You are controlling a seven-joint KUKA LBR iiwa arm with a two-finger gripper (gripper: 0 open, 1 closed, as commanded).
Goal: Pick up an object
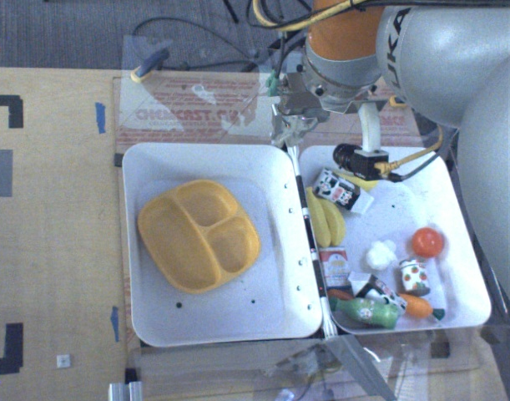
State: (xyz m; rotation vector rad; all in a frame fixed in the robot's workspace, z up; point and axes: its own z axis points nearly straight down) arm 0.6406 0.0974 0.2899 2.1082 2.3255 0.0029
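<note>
Arm (pixel 455 48) reaches in over the bins' far edge. Left bin (pixel 154 307) carries a yellow divided tray (pixel 199 235). Right bin (pixel 463 291) holds the candidates: bananas (pixel 325 220), tomato (pixel 427 242), carrot (pixel 417 306). End effector (pixel 290 132) sits above the divider; opening cannot be judged. Nothing lifted; pick outstanding.

The pale wooden worktop (pixel 54 224) fills the frame's left and centre; two white bins sit on it side by side. The left bin (pixel 146 307) lies mid-frame; the right bin (pixel 455 215) touches it at centre right; blue tape (pixel 100 117) marks the upper left.
</note>
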